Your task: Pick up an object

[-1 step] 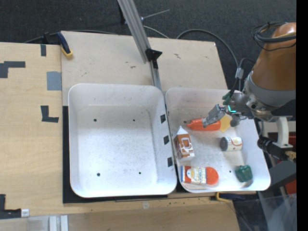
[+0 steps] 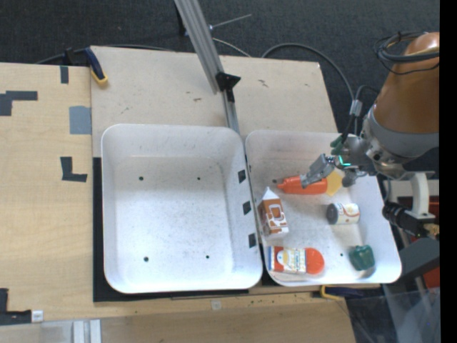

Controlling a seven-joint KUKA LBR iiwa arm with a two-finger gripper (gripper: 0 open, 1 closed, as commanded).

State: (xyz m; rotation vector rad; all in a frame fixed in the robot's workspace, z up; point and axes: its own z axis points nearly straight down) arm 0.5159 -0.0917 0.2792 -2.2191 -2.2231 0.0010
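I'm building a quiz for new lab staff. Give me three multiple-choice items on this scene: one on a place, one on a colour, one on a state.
1. Where do the objects lie? A. left bin B. right bin C. bench
2. What colour is the item at the right bin's near right corner? A. green B. blue C. pink
3. Where is the gripper? A. at the orange carrot-like toy B. over the left bin C. outside both bins

Answers: 1 B, all sit in the right bin. 2 A, the green item. 3 A, the gripper is at the orange toy.

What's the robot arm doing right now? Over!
Gripper down in right bin, at the orange carrot toy; grip unconfirmed. Small can and green pepper toy close by. Nothing blocking.
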